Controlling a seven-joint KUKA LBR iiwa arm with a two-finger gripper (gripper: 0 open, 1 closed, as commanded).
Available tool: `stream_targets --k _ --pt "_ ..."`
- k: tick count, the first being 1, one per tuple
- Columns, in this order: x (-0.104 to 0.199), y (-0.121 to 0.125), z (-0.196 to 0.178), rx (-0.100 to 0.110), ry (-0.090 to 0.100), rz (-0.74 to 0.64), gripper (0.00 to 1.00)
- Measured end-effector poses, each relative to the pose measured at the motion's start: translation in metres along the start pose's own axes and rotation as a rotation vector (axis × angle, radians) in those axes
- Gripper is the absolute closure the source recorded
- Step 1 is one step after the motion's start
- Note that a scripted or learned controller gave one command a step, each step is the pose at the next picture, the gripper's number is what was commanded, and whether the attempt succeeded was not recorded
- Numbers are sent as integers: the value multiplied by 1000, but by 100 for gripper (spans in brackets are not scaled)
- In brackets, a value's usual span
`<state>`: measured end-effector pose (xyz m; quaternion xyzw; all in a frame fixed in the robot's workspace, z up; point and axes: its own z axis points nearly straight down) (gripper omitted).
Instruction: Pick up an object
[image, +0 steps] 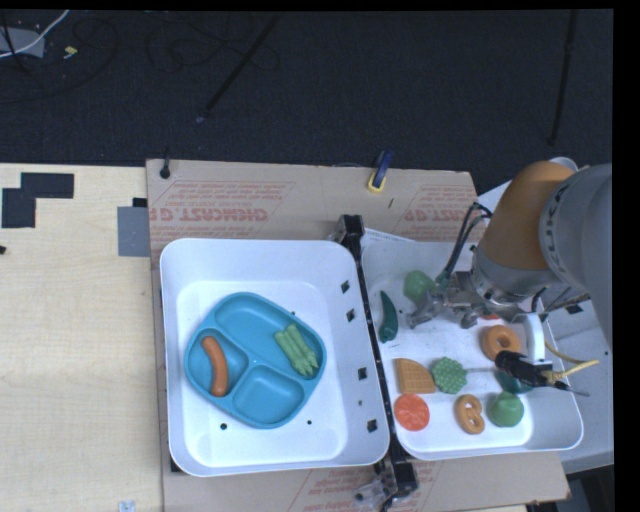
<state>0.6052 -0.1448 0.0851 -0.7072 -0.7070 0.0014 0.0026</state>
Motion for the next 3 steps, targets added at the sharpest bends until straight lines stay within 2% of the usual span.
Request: stream_targets --k 1,3 --pt "-1 1 -12 -2 0 2 100" --pt "-13 -3 -105 -8 -2 3 100"
